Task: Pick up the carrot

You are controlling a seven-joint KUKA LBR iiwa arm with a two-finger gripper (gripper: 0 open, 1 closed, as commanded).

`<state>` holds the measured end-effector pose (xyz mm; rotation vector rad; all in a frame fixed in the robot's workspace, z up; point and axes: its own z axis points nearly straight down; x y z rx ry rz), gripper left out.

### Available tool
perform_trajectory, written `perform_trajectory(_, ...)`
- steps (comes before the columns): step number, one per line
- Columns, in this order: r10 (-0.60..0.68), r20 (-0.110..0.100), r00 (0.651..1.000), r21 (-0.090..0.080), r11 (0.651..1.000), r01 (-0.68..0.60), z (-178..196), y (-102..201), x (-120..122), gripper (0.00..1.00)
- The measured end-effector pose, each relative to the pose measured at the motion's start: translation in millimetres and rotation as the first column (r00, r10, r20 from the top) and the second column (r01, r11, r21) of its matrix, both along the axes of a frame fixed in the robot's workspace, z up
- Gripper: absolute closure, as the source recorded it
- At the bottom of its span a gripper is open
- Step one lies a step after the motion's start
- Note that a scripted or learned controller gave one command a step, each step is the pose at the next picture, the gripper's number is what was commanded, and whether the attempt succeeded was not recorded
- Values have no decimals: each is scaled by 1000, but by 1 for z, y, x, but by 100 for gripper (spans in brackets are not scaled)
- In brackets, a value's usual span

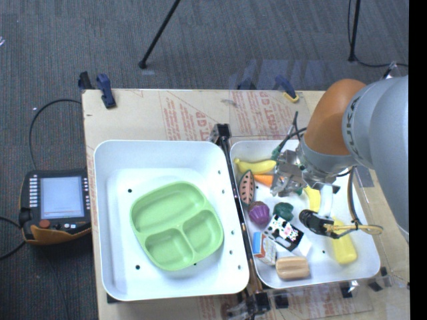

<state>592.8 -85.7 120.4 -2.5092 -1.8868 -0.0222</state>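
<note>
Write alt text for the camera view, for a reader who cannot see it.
A grey robot arm reaches from the right, its gripper low over the right bin, close beside the carrot among toy foods including a banana and an eggplant. The left bin holds a green divided plate.

- Dark grey carpeted floor (60,39) all around wooden bench (160,112).
- Beyond bench's far edge, thin black tripod legs (163,29) and a second stand (352,25).
- Left of bench, on floor, a control pendant (57,205) with looping black cable (47,122).
- Blue clamps (105,91) on bench's far edge.
</note>
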Motion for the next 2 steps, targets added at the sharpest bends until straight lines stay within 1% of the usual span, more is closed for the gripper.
perform_trajectory(1,43,-20,999,-7,999,-43,-36,7,-29,100)
perform_trajectory(2,41,-16,999,-8,999,-41,-34,6,-28,0)
